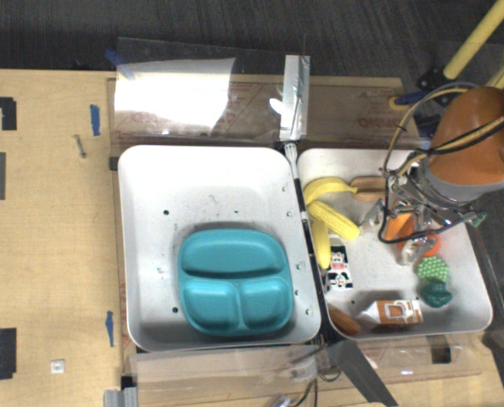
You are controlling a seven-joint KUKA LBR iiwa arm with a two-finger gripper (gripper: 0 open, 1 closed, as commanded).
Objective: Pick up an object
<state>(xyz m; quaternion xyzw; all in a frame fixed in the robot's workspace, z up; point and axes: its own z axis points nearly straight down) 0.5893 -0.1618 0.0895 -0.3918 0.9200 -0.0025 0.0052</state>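
Objects for picking lay crowded in the right bin (481, 312), one of two white bins set side by side on the bench (40, 253). One yellow banana (327, 190) curved along that bin's far left side, and one yellow corn cob (332, 218) lay just near of it, the two touching or nearly so. Nearer again sat one small black-and-white piece (338, 270), whose markings were too small to read. Along the near wall rested one packet (394, 311) with an orange-and-white label; its writing could not be made out. One brown object (345, 320) lay at the near left corner beside it. At the right side sat one bumpy green toy (433, 268), with one dark teal lump (438, 295) just near of it. An orange piece (398, 225) showed below the arm's wrist.

In the left bin (150, 176) lay one teal divided plate (234, 281) with three compartments, toward the near side.

From the right the grey arm (475, 138), orange-banded, reached over the right bin's far right part. Its gripper (407, 227) hung amid cables over the orange piece; whether the claw was wide, narrow or holding anything could not be told.
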